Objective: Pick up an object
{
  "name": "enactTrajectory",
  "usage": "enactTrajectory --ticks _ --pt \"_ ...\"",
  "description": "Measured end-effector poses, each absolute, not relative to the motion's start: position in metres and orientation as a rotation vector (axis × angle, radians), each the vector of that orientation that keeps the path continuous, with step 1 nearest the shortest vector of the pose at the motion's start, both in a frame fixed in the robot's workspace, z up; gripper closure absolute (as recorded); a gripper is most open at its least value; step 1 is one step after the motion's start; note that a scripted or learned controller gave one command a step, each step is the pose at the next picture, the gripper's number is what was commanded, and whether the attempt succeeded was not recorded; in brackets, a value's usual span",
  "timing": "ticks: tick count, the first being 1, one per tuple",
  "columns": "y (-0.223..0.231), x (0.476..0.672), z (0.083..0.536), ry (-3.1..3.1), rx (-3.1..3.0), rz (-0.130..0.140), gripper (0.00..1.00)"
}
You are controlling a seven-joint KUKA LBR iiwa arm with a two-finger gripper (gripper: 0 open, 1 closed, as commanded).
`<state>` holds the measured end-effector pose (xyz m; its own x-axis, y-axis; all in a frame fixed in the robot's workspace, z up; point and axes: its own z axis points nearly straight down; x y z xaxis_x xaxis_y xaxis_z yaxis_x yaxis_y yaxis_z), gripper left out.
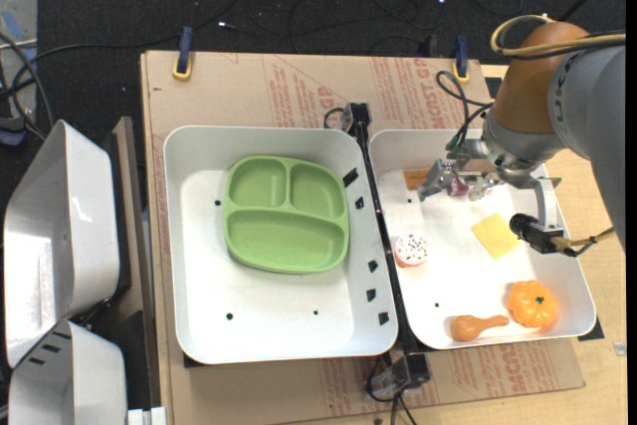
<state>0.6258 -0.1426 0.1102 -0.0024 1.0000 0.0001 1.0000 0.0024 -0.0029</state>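
The arm reaches in from the right of the frame and its gripper (450,180) hangs low over the upper part of the right bin (428,149), something small and pinkish showing at its tip, though whether it is pinched there cannot be told. Below it lie a yellow square block (495,235) at mid-right, a white sprinkled donut (410,250) by the bin's left wall, and an orange pumpkin (531,304) and an orange gourd (475,324) down at the lower right. Over in the left bin (189,244) sits a green divided plate (288,214), well apart from the gripper.
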Motion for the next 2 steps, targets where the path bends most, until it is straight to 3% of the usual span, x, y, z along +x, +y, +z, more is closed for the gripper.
enactTrajectory --ticks 1,2 --pt "-0.142 0.626 0.091 -2.222 -2.219 0.003 0.00" --pt "-0.142 0.627 0.103 -2.223 -2.222 0.000 1.00"
